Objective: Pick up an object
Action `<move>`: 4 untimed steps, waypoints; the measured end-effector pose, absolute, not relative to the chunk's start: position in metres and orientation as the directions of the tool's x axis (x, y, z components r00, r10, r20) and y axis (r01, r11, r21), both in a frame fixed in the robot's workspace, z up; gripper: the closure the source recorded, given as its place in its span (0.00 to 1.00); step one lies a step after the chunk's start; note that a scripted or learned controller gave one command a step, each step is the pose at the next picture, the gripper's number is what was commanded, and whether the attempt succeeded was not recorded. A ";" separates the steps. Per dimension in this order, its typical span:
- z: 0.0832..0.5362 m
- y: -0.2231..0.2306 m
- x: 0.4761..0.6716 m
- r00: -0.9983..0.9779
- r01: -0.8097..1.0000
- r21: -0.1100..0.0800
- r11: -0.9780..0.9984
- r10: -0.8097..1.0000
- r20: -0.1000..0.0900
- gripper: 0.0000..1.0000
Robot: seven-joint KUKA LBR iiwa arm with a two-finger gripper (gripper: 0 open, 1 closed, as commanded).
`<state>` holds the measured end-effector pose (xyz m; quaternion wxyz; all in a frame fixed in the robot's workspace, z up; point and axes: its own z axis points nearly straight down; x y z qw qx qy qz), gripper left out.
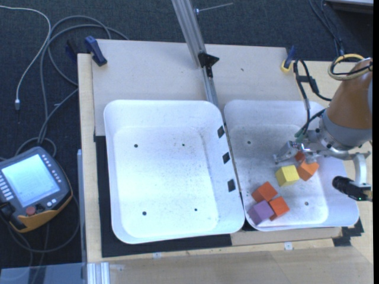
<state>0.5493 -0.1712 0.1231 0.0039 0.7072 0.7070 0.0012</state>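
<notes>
The right bin [260, 120] holds several small blocks. A yellow block [288, 174] and an orange block [308, 170] lie side by side, touching. Nearer the bin's front edge sit another orange block [265, 191], a third orange block [279, 206] and a purple block [259, 212], packed close together. My gripper [295, 152] hangs low over the right bin, just above and behind the yellow and orange pair. A small reddish patch shows at its tip, too small to identify. The orange-banded wrist [349, 102] hides the gripper's right side.
The left bin [160, 170] lies beside the right one, with black clips [225, 157] along the shared rim. A slanted aluminium pole [189, 22] crosses the bench's back. Cables [305, 81] run behind the arm. A teach pendant [29, 185] lies on the floor at left.
</notes>
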 end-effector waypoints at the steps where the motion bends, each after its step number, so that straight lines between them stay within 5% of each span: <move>1: 0.111 -0.138 0.506 0.001 0.999 0.041 0.000 1.000 -0.019 0.00; 2: 0.122 -0.138 0.508 0.000 0.999 0.044 0.000 1.000 -0.020 1.00; 3: 0.153 -0.092 0.628 -0.007 1.000 0.007 0.007 1.000 0.001 1.00; 4: 0.203 -0.020 0.640 -0.010 1.000 0.007 0.010 1.000 0.003 1.00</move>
